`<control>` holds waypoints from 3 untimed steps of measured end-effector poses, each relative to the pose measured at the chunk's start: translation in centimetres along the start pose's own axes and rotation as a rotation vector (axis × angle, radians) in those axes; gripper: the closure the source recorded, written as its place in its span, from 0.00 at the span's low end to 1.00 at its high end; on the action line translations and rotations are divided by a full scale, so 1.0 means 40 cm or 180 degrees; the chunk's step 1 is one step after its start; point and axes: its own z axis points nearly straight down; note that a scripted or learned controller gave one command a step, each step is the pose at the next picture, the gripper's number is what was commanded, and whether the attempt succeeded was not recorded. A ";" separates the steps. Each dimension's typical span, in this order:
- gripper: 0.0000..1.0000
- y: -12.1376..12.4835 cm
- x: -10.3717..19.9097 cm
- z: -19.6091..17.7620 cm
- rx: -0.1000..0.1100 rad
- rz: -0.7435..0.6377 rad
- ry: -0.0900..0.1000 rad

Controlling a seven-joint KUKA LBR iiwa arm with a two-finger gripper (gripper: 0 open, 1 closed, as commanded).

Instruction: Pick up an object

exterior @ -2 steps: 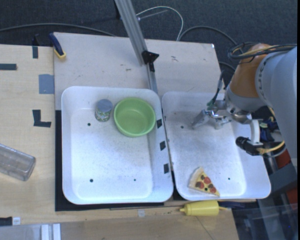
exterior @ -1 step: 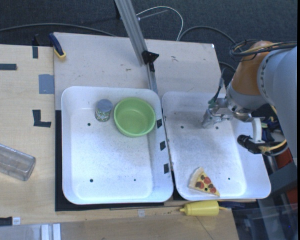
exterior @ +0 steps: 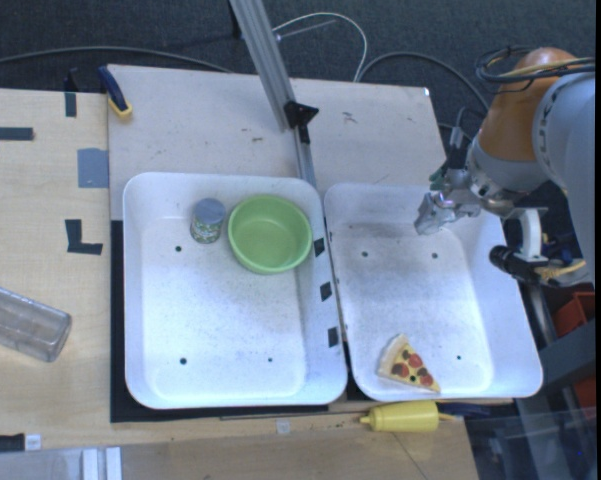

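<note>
My gripper [exterior: 432,212] hangs in the upper right of the frame, over the top edge of the right bin [exterior: 500,360]; from this angle I cannot tell whether it is open or closed, and I see nothing in it. The only pickable thing in this bin is one pizza slice toy [exterior: 408,364], well apart from me near the bin's lower edge. It lies flat, so I judge my grasp could slide over it or scrape the floor. The left bin [exterior: 150,368] holds one green bowl [exterior: 270,233] and one small jar [exterior: 207,220] just beside it; going for either risks bumping the other. On the desk [exterior: 40,198] outside lie one clear cup [exterior: 20,320] at left and one yellow bottle [exterior: 405,417] below.
</note>
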 end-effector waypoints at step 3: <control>1.00 -0.049 0.127 -0.248 0.0016 -0.0012 0.0006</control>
